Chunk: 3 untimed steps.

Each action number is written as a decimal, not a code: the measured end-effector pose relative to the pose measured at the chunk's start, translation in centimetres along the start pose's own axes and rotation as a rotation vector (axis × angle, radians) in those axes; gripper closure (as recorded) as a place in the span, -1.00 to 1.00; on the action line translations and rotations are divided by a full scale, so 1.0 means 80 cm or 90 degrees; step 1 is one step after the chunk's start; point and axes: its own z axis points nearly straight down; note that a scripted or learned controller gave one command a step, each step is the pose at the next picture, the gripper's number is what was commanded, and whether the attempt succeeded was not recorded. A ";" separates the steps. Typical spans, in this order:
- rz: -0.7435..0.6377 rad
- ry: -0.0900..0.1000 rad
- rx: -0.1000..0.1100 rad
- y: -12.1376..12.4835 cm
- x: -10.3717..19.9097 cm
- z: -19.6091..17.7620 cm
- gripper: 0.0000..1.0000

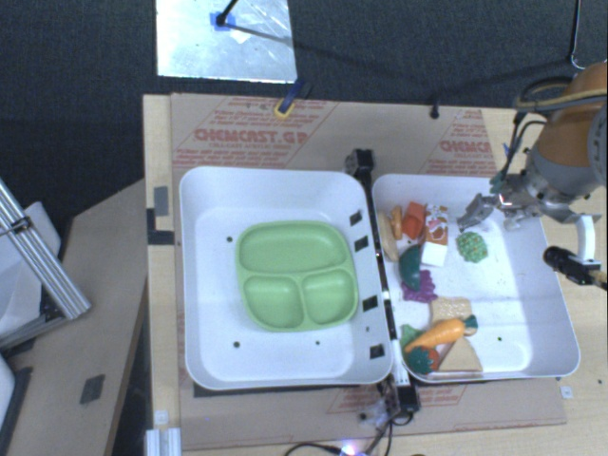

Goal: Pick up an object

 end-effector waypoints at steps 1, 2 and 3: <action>-0.001 0.000 -0.001 0.001 0.001 0.060 -1.00; -0.002 -0.002 -0.005 0.003 0.000 0.043 1.00; -0.001 -0.001 -0.005 -0.004 0.008 -0.022 1.00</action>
